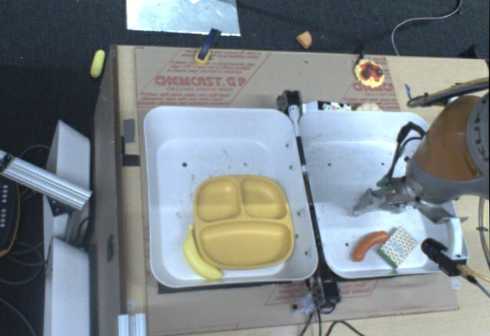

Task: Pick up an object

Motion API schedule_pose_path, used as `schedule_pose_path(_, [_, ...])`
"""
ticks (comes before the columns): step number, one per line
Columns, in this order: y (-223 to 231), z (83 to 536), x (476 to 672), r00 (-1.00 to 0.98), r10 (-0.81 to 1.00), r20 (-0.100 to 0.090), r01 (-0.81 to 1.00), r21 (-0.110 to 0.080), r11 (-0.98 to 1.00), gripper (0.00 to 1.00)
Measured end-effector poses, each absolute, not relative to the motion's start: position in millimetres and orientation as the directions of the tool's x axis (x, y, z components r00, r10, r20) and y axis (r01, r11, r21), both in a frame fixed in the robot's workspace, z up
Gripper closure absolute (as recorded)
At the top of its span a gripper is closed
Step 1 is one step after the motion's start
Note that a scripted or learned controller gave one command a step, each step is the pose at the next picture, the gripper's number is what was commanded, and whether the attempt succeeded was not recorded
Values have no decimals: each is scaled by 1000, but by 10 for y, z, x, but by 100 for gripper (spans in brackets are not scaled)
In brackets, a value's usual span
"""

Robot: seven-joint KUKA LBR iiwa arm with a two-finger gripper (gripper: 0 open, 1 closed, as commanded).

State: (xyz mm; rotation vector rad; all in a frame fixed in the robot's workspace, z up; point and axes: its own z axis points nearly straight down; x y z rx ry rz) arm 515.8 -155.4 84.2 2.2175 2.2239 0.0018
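White bins (pixel 230 128); a yellow divided plate (pixel 243 220) and yellow banana (pixel 197 258) lower centre; orange-red sausage (pixel 370 244) and green-patterned packet (pixel 398 247) lower right.

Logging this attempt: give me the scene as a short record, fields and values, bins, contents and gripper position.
left bin: yellow divided plate, with a banana tucked against its lower left edge
right bin: orange sausage and a green patterned block side by side near the front wall
gripper: low in the right bin, above and apart from the sausage
held object: none seen between the fingers
bench beyond the bins: small round red and yellow item
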Motion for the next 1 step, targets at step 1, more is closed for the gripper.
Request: schedule_pose_path(1, [-2075, 2008, 4874, 0, 1000, -3, 1000, 5, 0, 0])
